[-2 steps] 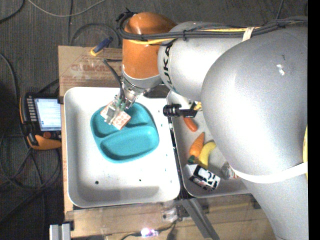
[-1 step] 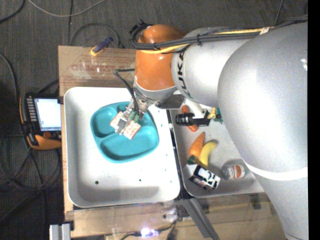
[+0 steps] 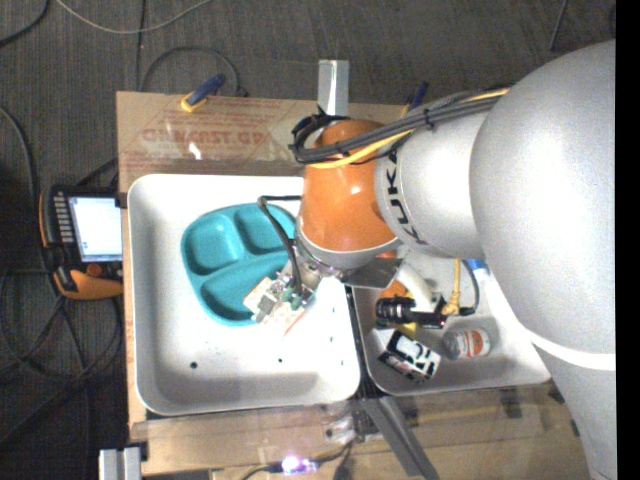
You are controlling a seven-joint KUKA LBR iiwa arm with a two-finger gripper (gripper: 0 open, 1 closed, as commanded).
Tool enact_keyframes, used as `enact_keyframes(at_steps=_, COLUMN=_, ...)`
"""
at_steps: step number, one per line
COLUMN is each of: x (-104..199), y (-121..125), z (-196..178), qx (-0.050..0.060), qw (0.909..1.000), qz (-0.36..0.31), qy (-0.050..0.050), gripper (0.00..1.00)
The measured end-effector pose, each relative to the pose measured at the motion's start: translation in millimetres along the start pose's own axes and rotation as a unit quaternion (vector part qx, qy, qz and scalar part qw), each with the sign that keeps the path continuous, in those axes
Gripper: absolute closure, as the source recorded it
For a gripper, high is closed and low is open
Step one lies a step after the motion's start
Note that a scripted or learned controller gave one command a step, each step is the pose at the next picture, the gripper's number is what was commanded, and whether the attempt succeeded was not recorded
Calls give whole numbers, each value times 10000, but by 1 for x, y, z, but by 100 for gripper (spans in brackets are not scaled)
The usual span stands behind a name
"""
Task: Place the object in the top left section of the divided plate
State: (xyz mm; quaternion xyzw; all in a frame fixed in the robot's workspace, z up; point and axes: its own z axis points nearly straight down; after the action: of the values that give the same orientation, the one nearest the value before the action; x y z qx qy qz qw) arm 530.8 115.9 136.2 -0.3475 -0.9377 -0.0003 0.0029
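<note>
The plate (image 3: 228, 253) is teal, with three dips in it. It lies flat, and its lower right edge is just under my gripper (image 3: 281, 298).

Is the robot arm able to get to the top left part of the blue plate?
Probably yes. The arm hangs over the teal plate's right edge, and the top left section lies bare, with nothing between them.

Can (image 3: 467, 343), box (image 3: 410, 356) in right bin (image 3: 503, 371)
</note>
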Motion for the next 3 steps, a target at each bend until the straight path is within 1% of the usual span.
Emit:
enact_keyframes(at_steps=1, x=-16, y=-1, z=-118, qx=-9, qw=9994, qz=-349, qy=-27, gripper=100)
enact_keyframes(at_steps=2, x=-36, y=54, z=-81, qx=7, qw=9990, qz=-456, qy=-38, gripper=100)
enact_keyframes(at_steps=3, x=-6, y=41, z=-91, qx=6, qw=9988, qz=-487, qy=-32, gripper=100)
